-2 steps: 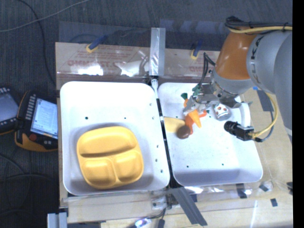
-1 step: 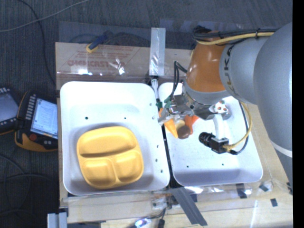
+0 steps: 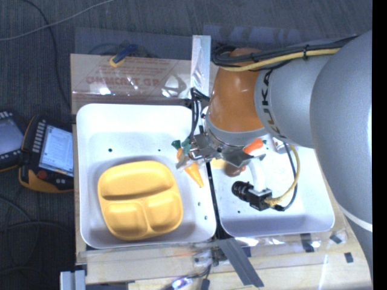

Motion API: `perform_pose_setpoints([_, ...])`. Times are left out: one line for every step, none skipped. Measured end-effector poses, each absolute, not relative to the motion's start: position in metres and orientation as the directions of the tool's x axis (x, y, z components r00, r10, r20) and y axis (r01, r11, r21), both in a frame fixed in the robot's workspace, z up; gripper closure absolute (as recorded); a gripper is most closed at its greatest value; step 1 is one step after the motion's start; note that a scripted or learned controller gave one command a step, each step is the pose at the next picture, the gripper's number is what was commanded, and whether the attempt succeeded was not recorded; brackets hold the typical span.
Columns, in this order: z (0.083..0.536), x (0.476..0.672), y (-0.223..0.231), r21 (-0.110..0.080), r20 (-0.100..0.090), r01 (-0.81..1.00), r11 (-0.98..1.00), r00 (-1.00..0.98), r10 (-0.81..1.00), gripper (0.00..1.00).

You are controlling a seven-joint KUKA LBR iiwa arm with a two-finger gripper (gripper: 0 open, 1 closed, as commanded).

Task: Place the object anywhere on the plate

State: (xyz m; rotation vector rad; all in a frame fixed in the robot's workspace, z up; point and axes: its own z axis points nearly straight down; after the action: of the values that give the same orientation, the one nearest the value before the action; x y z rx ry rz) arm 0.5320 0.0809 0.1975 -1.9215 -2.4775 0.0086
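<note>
While my claw [image 3: 195, 153] grips the orange carrot [image 3: 193, 170] at its top, the yellow plate [image 3: 140, 199] lies below-left of it, apart.

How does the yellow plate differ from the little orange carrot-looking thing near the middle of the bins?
The yellow plate is broad, flat and divided into compartments; the orange carrot-shaped object is small and pointed. The plate lies on the left bin's floor; the carrot sits at the gripper, by the bins' shared edge. Both have warm colours.
</note>
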Motion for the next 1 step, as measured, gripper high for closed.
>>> perform_pose_setpoints([0.1975, 0.532, 0.0807, -0.008, 0.002, 0.969, 0.248, -0.248, 0.969, 0.0])
